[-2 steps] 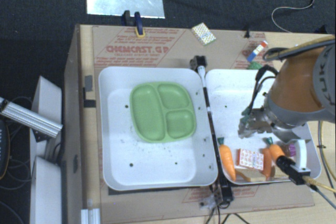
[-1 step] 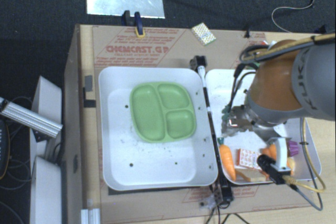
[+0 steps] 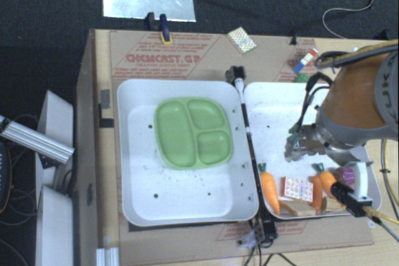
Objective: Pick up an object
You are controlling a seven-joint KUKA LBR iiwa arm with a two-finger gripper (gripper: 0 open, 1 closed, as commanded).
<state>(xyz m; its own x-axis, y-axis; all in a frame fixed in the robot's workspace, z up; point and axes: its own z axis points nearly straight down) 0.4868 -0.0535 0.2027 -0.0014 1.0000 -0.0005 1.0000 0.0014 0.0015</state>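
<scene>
Both bins (image 3: 134, 134) white. Left bin: pale green divided plate (image 3: 193, 133). Right bin: two orange carrots (image 3: 269, 191), red-and-white patterned card (image 3: 297, 189); arm (image 3: 358, 103) grey with orange band.

The arm (image 3: 368, 96) is a thick, rounded thing, its casing smooth and grey along the upper edge, with a broad orange band wrapping the bulk of it above the wrist. Below the band the shell turns grey again, glossy under the lights. A thin black cable (image 3: 308, 103) loops off its side and runs down toward the wrist. The pincer (image 3: 298, 147) at the end is a small cluster of dull silver metal, boxy and bare, with dark gaps between its parts.
</scene>
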